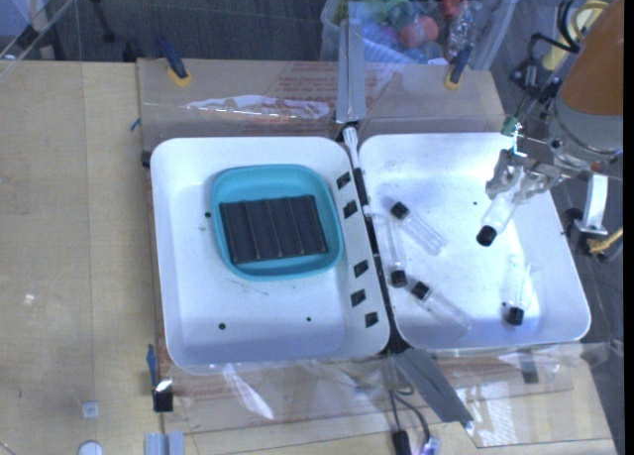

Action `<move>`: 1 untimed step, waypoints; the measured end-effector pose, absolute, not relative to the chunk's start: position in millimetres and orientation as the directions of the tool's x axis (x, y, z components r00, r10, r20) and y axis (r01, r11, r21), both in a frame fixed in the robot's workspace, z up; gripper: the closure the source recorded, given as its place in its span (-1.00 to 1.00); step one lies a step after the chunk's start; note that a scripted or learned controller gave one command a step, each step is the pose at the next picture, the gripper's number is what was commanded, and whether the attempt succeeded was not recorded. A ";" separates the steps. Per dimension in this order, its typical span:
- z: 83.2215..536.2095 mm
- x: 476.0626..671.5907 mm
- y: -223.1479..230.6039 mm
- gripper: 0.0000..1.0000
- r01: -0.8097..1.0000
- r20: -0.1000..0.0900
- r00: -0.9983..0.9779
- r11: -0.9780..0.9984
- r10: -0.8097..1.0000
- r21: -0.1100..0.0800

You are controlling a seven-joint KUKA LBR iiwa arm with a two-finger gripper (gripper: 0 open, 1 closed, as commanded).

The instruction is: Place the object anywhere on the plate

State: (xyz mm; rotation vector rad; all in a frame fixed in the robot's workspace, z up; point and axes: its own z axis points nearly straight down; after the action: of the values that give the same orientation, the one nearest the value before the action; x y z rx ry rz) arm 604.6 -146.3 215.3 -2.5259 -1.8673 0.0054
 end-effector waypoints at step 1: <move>215.5 604.7 -146.4 -1.00 0.956 -0.002 0.294 -0.294 0.956 -0.002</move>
State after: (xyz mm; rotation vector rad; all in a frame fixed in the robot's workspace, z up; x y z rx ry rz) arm 604.7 -146.4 215.5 -2.5265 -1.8669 0.0048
